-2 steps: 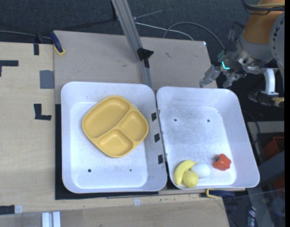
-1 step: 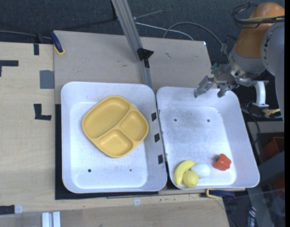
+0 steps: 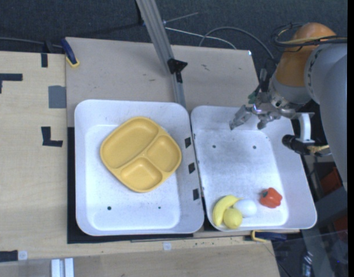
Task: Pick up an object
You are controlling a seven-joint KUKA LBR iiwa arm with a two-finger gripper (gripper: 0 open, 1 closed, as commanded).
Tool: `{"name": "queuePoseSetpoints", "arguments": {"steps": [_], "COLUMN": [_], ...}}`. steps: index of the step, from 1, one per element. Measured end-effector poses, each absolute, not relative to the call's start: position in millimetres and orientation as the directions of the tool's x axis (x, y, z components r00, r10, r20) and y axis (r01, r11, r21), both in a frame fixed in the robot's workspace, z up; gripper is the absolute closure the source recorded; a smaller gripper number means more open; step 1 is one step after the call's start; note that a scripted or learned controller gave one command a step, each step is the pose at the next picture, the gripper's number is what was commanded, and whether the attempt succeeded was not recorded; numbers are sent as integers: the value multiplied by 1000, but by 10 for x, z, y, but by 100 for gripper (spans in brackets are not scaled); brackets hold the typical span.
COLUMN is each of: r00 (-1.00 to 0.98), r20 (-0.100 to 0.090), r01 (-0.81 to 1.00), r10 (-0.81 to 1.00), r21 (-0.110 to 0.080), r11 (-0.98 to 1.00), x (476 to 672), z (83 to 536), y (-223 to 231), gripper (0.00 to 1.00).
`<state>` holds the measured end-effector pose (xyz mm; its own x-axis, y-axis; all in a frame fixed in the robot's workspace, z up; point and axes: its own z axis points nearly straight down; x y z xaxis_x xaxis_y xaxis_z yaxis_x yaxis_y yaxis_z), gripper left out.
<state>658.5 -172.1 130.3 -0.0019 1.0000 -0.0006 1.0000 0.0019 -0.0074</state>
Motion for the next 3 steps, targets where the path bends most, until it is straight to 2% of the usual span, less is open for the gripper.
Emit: {"name": "queuePoseSetpoints", "arguments": {"steps": [1, 2, 3], "r00": [-3, -4, -2], "r20": [-2, -2, 0], "r01": [1000, 1000, 1000], "r10": [1000, 1000, 1000], "r21": [-3, -2, 3], "r11": [3, 4, 2], "x": [6579, 6585, 6592], "z": [860, 986, 1412], "y": [-1712, -1706, -1685], "gripper": [0, 100, 100]}}
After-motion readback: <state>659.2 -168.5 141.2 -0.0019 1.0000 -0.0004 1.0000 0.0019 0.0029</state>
